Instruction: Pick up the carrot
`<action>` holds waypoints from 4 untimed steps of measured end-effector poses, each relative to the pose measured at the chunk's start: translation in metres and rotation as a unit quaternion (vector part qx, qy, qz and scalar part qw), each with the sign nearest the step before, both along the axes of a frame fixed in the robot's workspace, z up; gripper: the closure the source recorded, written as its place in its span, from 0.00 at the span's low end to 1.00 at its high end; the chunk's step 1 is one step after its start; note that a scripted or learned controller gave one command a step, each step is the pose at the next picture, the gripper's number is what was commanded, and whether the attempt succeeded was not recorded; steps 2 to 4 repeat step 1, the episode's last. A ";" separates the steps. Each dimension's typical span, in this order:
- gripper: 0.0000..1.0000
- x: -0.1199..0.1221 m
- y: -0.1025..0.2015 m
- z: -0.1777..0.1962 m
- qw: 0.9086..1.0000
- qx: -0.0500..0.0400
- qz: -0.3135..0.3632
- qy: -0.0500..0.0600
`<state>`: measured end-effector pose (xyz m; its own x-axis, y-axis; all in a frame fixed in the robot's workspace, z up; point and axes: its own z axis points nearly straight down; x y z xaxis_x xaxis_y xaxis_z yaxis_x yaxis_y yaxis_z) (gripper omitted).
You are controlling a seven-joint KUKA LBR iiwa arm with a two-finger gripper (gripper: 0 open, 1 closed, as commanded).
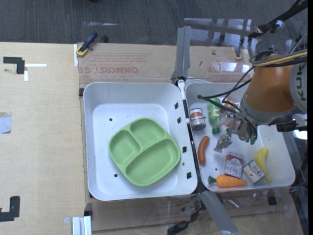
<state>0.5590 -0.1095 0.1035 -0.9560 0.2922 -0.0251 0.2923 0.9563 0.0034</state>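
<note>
A tapered orange carrot [231, 181] with a green stub lay at the near edge of the right white bin [286, 146], between a slim red sausage [203, 150] and a curved banana [263, 160]. The gripper [225, 142] hung above, fingers' spread impossible to tell. A glossy green divided plate [144, 152] filled the left bin [98, 131] on the pale wooden tabletop [39, 131].

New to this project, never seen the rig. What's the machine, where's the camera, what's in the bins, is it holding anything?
One camera looks down at a slant on two white bins. The grey arm with an orange band reaches in from the right; its gripper hangs over the right bin, nothing visibly between its fingers. The left bin holds a green divided plate. The right bin holds the carrot near its front edge, plus a sausage, a small can, a banana and small packets.
</note>
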 end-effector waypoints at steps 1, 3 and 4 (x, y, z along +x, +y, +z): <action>0.00 0.080 -0.059 0.107 0.999 0.001 0.045 0.009; 0.00 0.080 -0.059 0.107 0.999 0.001 0.045 0.009; 0.00 0.080 -0.059 0.107 0.999 0.001 0.045 0.009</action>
